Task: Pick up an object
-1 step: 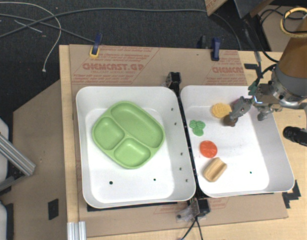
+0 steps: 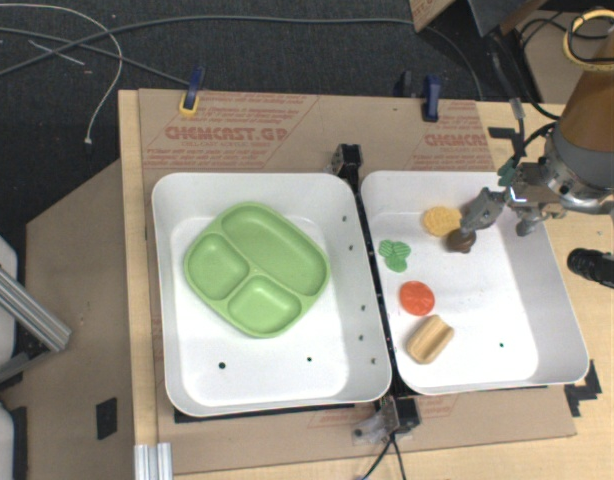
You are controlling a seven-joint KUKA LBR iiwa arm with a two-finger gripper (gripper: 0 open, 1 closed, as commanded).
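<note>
The right bin (image 2: 547, 308) holds several small items. A yellow-orange round piece (image 2: 441, 220) lies near its back, with a small dark brown piece (image 2: 460, 241) just beside it. A green leafy piece (image 2: 394, 255), a red round piece (image 2: 417, 298) and a tan bread-like roll (image 2: 429, 338) lie along the bin's left side. My gripper (image 2: 504, 217) hangs over the back right of this bin, open, with nothing between its fingers. Its left finger (image 2: 478, 211) reaches to just above the brown piece.
The left bin (image 2: 187, 358) holds a green divided plate (image 2: 255, 268). A black clamp (image 2: 347, 158) sits at the back between the bins. Two blue clips (image 2: 194, 88) hold the cardboard's far edge. The right bin's front right floor is bare.
</note>
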